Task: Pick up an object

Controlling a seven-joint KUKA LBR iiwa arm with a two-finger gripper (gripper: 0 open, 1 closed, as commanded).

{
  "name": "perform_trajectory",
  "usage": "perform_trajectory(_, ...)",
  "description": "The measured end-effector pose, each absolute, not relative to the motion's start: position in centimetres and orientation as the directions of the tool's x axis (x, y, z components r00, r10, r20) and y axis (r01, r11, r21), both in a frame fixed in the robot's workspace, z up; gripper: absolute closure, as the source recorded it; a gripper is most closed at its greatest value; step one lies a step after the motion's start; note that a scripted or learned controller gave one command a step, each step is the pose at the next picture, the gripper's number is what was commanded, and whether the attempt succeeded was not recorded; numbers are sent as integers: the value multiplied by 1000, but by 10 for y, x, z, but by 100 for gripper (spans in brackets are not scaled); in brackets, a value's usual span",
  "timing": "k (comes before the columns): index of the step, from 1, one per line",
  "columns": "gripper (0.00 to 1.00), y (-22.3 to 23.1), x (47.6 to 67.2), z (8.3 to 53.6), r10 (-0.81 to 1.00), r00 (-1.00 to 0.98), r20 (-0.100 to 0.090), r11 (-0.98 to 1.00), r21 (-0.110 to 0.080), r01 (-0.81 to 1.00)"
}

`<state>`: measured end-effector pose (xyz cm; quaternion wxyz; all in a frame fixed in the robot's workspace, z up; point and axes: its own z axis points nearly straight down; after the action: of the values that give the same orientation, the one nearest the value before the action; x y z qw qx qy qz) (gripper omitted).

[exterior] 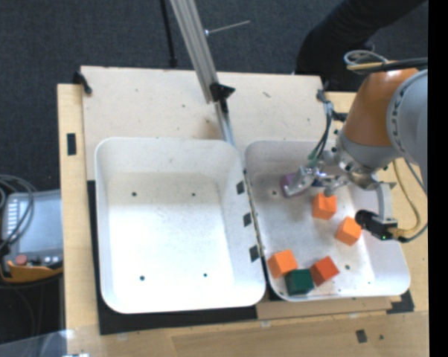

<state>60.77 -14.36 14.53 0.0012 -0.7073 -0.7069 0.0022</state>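
A wooden bench (135, 103) stands on dark carpet (60, 21). An aluminium post (194, 39) rises at a slant from its back edge (a black bracket grips it low down). A grey box (32, 229) with cables lies at the left.

Bins (172, 222) white – four blocks (324, 206) orange, one block (300, 281) dark green – arm band (373, 117) orange.

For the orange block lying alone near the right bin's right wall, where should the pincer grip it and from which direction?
Probably straight down from above, closing on two opposite flat side faces of the orange block. It sits apart from the other blocks, with bin floor around it. It lies turned relative to the right bin, so the pincer would need rotating to match.
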Motion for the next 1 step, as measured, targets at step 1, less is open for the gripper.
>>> perform_trajectory(1,0,-144,609,119,1000,1,0,-1,3,1000)
